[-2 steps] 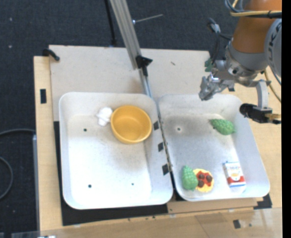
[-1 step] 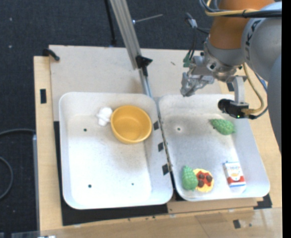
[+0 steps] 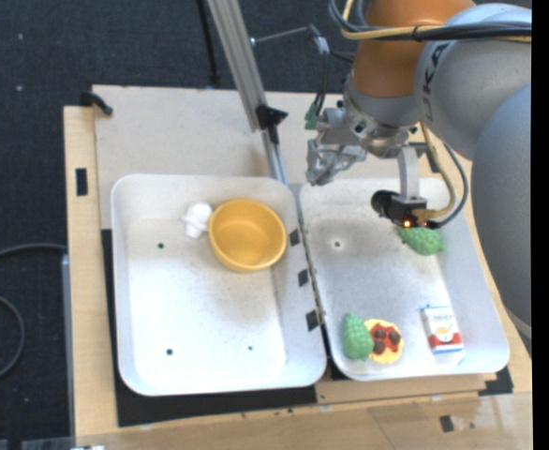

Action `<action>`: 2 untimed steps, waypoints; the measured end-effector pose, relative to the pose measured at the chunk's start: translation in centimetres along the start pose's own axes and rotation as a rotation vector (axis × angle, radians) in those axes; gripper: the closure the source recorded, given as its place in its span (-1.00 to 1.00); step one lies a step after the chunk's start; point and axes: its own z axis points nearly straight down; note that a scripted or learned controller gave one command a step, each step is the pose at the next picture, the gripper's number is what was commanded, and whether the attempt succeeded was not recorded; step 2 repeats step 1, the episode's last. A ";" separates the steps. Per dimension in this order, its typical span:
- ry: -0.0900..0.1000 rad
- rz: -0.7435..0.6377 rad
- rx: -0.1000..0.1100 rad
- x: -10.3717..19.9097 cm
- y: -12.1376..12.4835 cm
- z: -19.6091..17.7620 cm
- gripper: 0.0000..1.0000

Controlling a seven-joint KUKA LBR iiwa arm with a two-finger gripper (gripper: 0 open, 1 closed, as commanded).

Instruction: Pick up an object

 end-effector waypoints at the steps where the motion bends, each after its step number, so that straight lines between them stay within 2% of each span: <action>1: -0.001 0.000 -0.001 5.2 1.0 1.8 1.00; 2: -0.001 0.000 -0.001 5.2 1.0 1.8 1.00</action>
